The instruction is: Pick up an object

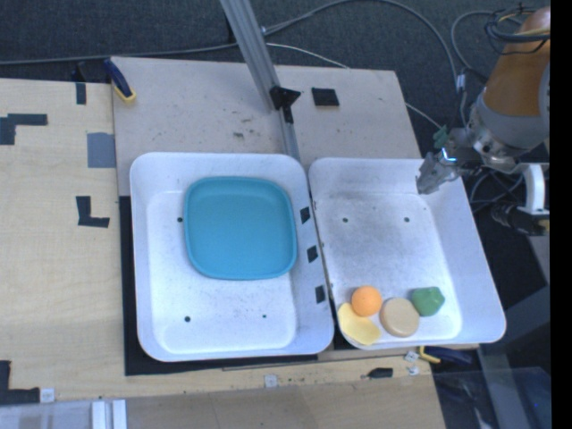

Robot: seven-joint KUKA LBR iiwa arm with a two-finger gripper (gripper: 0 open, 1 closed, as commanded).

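Gripper (433,175) waits at the 2 o'clock corner of the right bin (393,231), and how far it is open I cannot tell; nothing is seen in it
From there the objects lie toward 6 o'clock, packed at the near wall: orange ball (365,300), tan disc (399,317), green piece (428,300), yellow piece (356,327) partly below them. I judge the green piece the best to take, since it is at the end of the group; come straight down over it, away from the wall

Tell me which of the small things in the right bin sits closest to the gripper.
The green piece, at the right end of the cluster. The orange ball, tan disc and yellow piece lie farther from the gripper.
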